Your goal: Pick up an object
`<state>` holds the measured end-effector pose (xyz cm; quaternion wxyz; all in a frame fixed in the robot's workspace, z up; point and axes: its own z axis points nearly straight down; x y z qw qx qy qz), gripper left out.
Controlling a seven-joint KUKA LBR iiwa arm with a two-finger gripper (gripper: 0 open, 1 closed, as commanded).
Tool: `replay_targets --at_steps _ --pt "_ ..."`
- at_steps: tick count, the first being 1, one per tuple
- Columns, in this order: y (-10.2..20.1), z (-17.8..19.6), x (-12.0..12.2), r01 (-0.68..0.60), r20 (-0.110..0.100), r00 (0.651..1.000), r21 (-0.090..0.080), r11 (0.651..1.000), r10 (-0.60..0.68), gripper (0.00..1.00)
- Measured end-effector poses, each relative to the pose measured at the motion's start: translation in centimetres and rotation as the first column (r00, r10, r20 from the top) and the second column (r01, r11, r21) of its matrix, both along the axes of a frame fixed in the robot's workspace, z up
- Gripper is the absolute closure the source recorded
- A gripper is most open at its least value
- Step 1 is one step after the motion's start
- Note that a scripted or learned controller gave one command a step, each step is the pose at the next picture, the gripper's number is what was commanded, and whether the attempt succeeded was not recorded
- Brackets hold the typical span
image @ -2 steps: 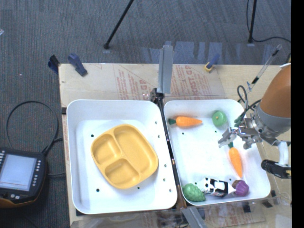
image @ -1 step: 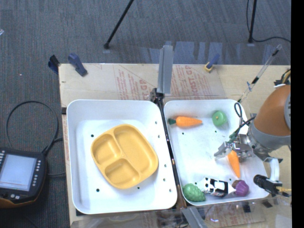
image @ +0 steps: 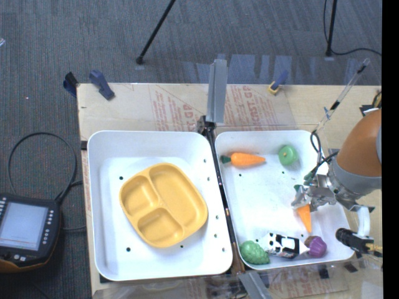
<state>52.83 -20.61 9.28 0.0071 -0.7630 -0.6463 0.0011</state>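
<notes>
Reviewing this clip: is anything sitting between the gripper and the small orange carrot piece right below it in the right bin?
Nothing visible does. The gripper sits directly above the small orange carrot piece in the right white bin. The nearest neighbour, a purple toy, lies further toward the bin's front edge.

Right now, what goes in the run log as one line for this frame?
gripper low in right bin | above small orange carrot | grasp unconfirmed | yellow tray in left bin

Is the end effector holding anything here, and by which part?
Cannot be told: the end effector sits at the top of a small orange carrot, but a grip isn't visible.
</notes>
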Motion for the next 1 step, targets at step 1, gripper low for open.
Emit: replay_targets --at_steps 1 --pt "6.05 10.68 4.31 0.163 0.012 0.987 -0.008 0.987 -0.163 1.0"
